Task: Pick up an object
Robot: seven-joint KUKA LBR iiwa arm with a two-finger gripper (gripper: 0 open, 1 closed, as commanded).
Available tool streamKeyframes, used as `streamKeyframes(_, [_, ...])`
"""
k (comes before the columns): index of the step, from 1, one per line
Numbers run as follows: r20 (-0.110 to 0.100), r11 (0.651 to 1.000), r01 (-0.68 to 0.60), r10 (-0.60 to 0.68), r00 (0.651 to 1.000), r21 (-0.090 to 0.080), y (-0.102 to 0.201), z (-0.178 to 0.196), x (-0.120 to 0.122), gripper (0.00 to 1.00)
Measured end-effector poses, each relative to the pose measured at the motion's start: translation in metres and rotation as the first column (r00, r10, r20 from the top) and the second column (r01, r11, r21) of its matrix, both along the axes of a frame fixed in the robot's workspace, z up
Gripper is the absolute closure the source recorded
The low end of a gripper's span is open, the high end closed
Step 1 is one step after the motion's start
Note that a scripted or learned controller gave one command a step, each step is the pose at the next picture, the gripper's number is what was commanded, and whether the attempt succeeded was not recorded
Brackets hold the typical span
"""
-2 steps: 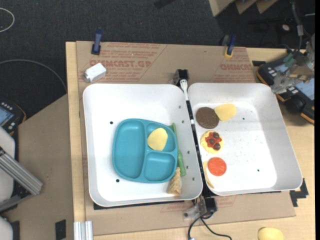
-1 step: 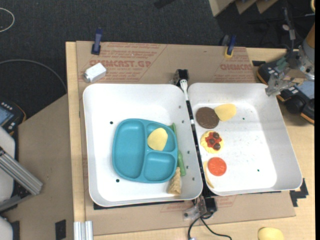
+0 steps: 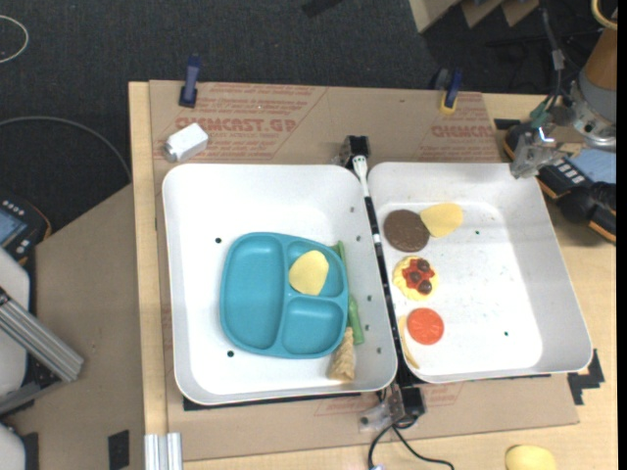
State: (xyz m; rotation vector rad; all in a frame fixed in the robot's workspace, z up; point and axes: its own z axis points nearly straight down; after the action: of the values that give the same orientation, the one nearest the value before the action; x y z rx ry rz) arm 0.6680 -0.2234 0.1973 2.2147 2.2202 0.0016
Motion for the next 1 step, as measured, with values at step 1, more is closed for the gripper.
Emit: streamKeyframes(1, [-0.005,1.000,0.001,-0.001,1.000,0.003,0.0001,-0.0113,-0.0013,1.00])
